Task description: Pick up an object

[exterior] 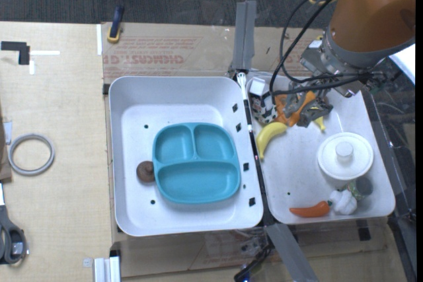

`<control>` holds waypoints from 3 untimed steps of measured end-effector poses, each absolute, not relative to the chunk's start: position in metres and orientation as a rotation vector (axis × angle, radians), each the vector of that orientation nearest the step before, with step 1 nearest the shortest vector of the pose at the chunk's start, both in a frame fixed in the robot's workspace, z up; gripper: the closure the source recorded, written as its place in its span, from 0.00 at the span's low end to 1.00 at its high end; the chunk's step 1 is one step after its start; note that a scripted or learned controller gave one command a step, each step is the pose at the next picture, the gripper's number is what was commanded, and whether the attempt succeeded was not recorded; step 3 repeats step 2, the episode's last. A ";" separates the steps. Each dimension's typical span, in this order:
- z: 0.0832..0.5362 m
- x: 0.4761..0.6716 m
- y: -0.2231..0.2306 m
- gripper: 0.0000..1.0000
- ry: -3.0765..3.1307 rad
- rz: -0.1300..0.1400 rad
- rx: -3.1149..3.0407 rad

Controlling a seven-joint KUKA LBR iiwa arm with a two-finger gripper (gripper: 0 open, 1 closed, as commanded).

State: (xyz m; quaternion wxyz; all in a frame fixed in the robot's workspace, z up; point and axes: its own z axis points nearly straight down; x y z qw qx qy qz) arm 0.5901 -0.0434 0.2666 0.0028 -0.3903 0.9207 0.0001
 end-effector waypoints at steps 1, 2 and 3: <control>0.274 0.578 -0.037 1.00 2.813 0.001 -1.390; 0.285 0.542 -0.028 1.00 2.676 0.002 -1.640; 0.285 0.542 -0.028 1.00 2.676 0.002 -1.640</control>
